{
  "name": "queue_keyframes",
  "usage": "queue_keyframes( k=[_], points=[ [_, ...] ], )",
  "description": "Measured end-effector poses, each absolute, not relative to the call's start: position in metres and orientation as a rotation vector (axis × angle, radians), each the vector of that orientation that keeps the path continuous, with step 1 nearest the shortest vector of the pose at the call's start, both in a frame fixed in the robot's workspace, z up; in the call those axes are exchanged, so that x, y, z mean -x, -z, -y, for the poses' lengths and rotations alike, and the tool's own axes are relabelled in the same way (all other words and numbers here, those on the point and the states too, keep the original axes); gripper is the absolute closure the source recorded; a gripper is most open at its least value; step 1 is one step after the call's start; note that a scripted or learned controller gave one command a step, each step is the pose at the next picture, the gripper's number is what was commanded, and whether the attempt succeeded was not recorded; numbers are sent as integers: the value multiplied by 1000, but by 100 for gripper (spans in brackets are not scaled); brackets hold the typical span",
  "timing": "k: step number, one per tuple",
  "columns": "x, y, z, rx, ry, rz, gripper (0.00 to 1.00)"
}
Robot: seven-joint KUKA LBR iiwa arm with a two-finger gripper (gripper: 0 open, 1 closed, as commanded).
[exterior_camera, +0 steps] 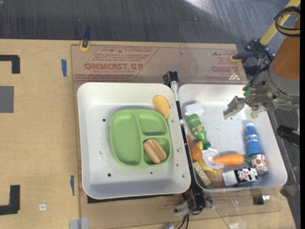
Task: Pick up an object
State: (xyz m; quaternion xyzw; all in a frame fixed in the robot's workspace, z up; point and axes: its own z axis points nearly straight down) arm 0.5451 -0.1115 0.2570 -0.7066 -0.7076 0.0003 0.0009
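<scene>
Camera view: gripper (244,105) hovers over the upper part of the right bin (279,171), nothing between its fingers; cannot tell whether they are apart or together. Right bin clutter along its lower and left sides: blue bottle (251,140) upright-ish below the gripper, green bottle (196,126) near the left wall, orange carrot (229,159) lying across the pile, black-and-white carton (241,176) at the lower edge. Left bin (90,142) has a green divided plate (125,137), hot-dog bun (155,150) in its lower-right compartment, yellow lemon-like item (161,105) just beside the plate's upper-right rim. Both bins sit on a wooden bench (38,142).
</scene>
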Motion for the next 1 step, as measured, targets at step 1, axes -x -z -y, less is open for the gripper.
queue_keyframes(
  k=[1],
  points=[
    [-521, -234, 184, 2181, -7, 2259, 0]
  ],
)
